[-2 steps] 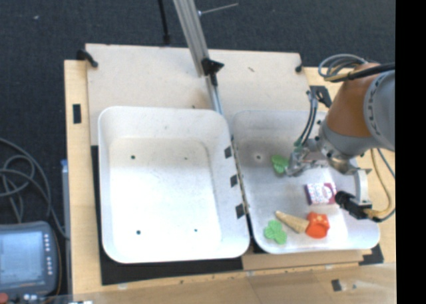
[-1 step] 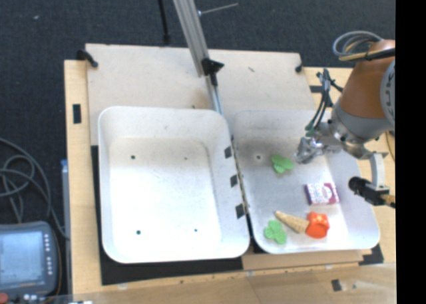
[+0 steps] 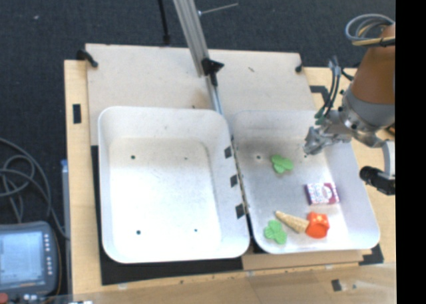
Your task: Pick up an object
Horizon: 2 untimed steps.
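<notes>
Over the right bin, upper right part, nothing seen in my grip

My gripper [image 3: 313, 144] hangs above the right bin [image 3: 363, 229], just right of a green piece [image 3: 282, 163]; I cannot tell how my jaws stand from this slant, and no object shows between them. Candidates all lie in this bin: a purple-and-white packet [image 3: 321, 193] below me, an orange-red piece [image 3: 317, 225] touching a tan cone [image 3: 289, 221], and a second green piece [image 3: 275, 231] near the front wall. The left bin [image 3: 110, 163] sits alongside
</notes>
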Each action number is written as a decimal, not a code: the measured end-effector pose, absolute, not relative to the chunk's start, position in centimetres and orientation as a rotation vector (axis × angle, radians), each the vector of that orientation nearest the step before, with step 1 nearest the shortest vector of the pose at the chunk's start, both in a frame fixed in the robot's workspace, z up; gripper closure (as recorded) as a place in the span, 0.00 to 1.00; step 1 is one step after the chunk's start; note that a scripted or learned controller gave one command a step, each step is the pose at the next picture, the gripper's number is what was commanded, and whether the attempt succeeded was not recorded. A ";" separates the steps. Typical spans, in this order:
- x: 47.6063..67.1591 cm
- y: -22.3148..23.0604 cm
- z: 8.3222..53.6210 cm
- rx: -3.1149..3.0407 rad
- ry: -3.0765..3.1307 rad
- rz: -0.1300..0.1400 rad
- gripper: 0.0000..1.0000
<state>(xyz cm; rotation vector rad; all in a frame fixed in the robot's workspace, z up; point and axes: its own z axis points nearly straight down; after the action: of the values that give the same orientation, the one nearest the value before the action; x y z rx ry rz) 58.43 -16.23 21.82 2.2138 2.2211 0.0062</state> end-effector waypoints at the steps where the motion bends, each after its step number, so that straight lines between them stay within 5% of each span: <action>1: 59.1 -11.0 21.4 2.214 2.229 0.002 1.00; 2: 59.0 -6.4 21.0 2.215 2.229 0.001 1.00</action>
<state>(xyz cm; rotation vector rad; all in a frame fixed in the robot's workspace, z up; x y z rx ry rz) 58.97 -6.37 21.00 2.2155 2.2290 0.0007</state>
